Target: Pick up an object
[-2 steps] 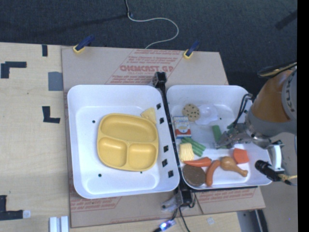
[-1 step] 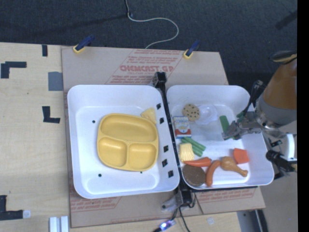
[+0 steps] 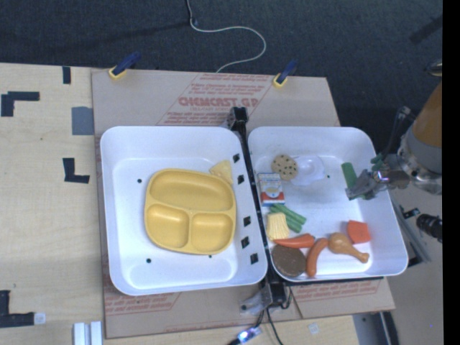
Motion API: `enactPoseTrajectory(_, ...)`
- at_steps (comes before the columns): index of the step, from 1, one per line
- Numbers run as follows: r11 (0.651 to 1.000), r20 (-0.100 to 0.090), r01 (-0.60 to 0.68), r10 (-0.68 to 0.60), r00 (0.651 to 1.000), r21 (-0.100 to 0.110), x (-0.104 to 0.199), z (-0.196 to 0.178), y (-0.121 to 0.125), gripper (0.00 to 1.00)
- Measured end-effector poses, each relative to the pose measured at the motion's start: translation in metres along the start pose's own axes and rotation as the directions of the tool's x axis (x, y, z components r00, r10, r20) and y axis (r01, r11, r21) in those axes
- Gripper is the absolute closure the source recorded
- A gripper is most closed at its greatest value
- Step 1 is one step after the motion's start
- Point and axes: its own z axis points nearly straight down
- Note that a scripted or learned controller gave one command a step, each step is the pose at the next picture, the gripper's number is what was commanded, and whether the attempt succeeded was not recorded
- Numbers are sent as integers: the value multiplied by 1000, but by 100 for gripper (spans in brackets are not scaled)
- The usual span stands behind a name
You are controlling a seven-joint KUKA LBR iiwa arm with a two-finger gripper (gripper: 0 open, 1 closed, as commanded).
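My gripper [image 3: 363, 185] hangs over the right edge of the right bin [image 3: 327, 136], low near the bin wall. A small green piece [image 3: 348, 172] lies just to its left, close to it or touching it; I cannot tell which. Several toy foods lie in this bin: a cookie [image 3: 284, 165], a clear cup [image 3: 310, 169], a small red and white carton [image 3: 271, 187], green beans [image 3: 291, 215], corn [image 3: 277, 226], a carrot [image 3: 295, 241], a brown patty [image 3: 289, 261], a sausage [image 3: 313, 256], a drumstick [image 3: 346, 246] and an orange block [image 3: 358, 231].
The left bin [image 3: 118, 192] holds a yellow divided plate [image 3: 191, 210] and a pale yellow wedge [image 3: 223, 169] by its right wall. Both bins rest on a cardboard sheet [image 3: 215, 99]. A white cable [image 3: 230, 34] runs across the dark floor behind.
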Motion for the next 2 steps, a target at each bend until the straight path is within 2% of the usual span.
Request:
enactPoseTrajectory(1, 1000, -2, 1, -1, 1000, 3, 0, -16, 1, 100)
enactPoseTrajectory(2, 1000, -3, 7, -7, 1000, 3, 39, -20, 40, 100)
